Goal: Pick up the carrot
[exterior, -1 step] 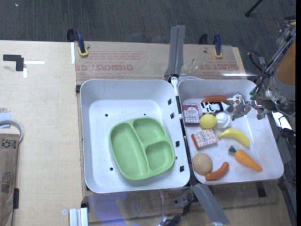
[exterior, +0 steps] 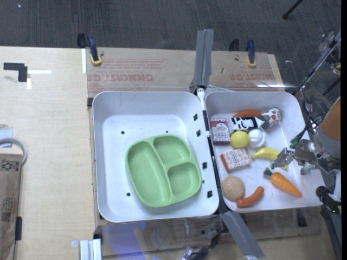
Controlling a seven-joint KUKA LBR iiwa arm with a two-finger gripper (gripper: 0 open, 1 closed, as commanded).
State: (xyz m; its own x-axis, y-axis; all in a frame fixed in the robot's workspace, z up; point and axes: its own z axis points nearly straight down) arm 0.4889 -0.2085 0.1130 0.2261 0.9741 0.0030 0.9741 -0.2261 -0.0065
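Jaws (exterior: pixel 284 158) hang low over the right bin (exterior: pixel 295 103), can't tell if spread or pinched, nothing seen between them. Carrot (exterior: pixel 285 183) lies just below and a bit right, long axis diagonal, green top toward the jaws, tip toward bin's lower-right corner.

We see two white bins side by side. The left bin (exterior: pixel 108 145) holds a green divided plate (exterior: pixel 164 170). In the right bin (exterior: pixel 293 104) lie a lemon (exterior: pixel 239 139), a banana (exterior: pixel 265 153), a sausage (exterior: pixel 250 197), a round tan ball (exterior: pixel 233 188) and small food packets. The carrot (exterior: pixel 284 183) lies near the right bin's right edge, leafy end toward the banana. The gripper (exterior: pixel 284 159) hangs just above the carrot's leafy end, beside the banana.
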